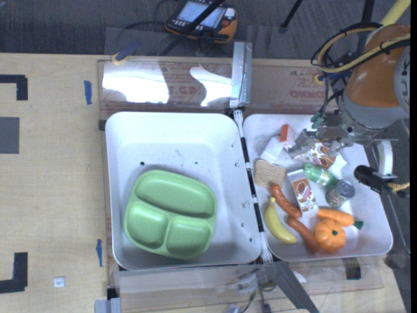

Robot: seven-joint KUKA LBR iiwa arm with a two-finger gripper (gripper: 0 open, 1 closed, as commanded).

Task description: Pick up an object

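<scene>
Your gripper (pixel 317 137) hangs over the right bin (pixel 381 240), upper right of frame; jaw width unreadable, cannot tell. Toy food lies packed below: carton (pixel 304 194), banana (pixel 278 223), orange (pixel 330 235). Crowding risks a nudge or double pick.

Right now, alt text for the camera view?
The gripper hangs over the right bin, above toy food: banana, orange, carrot, sausages. The left bin holds a green divided plate.
</scene>
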